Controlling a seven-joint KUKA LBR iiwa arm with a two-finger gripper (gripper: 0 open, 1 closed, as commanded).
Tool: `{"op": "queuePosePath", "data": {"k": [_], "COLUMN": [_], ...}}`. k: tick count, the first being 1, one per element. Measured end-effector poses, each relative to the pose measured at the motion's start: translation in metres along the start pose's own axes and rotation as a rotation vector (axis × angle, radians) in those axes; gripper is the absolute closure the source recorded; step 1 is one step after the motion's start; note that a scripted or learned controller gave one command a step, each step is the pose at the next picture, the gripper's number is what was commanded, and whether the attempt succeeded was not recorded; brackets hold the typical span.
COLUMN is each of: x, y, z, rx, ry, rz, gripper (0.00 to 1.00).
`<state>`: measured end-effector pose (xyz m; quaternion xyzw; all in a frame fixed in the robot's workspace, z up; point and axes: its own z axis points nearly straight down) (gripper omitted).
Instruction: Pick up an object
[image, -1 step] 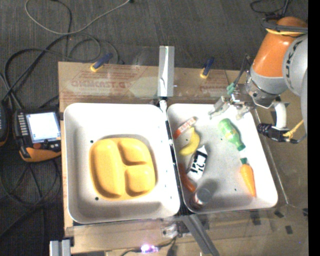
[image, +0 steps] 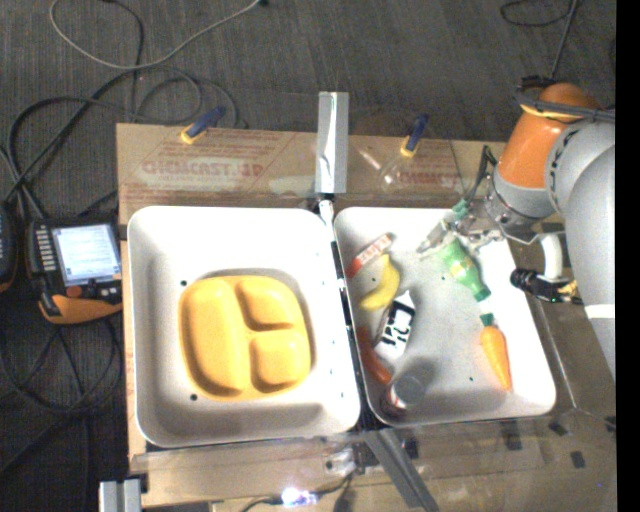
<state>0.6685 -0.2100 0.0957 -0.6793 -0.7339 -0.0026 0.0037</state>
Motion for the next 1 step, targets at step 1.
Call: {"op": "queuePosePath", "data": {"k": [1], "x": [-0.0022], "y": [-0.0004], "z": [-0.0078], "rx": [-0.002], "ry": [-0.009], "rz": [-0.001], "gripper": [1.0]}}
